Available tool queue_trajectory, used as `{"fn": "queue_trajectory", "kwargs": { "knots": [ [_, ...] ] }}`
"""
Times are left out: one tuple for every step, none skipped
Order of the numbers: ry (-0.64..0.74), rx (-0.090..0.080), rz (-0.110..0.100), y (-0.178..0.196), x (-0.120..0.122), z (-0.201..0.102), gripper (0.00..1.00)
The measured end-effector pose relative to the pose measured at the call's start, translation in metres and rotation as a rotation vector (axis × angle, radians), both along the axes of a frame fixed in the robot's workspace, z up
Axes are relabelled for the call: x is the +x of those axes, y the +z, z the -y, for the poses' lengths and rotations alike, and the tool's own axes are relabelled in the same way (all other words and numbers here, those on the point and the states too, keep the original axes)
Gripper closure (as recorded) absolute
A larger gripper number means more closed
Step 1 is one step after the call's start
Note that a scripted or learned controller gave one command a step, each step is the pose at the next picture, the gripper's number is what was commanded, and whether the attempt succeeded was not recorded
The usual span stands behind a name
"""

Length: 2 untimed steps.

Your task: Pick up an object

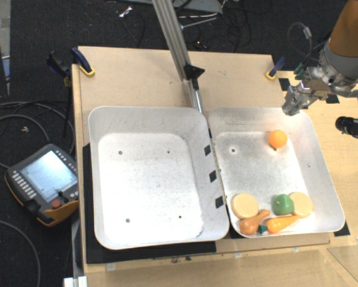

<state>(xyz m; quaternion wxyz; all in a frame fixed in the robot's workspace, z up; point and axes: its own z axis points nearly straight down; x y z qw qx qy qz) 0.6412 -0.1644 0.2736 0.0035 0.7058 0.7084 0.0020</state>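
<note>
Plywood table [238, 67] carries two white bins over dark floor strewn with cables, a teach pendant [44, 184] at left. Right bin [322, 172] holds an orange ball [278, 139]. Tool [292, 106] hovers above its far corner; its grip state is unclear.

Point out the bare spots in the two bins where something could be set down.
Left bin: bare floor all over. Right bin: bare middle, between the orange ball and the front-corner cluster. Crowded there: two pale discs, green piece, carrot.
</note>
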Motion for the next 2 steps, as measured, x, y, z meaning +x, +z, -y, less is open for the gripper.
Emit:
{"fn": "queue_trajectory", "kwargs": {
  "knots": [
    [0.003,0.004,-0.009,-0.015,-0.015,-0.046,1.0],
    [0.003,0.003,-0.009,-0.023,-0.032,-0.087,1.0]
  ]
}}
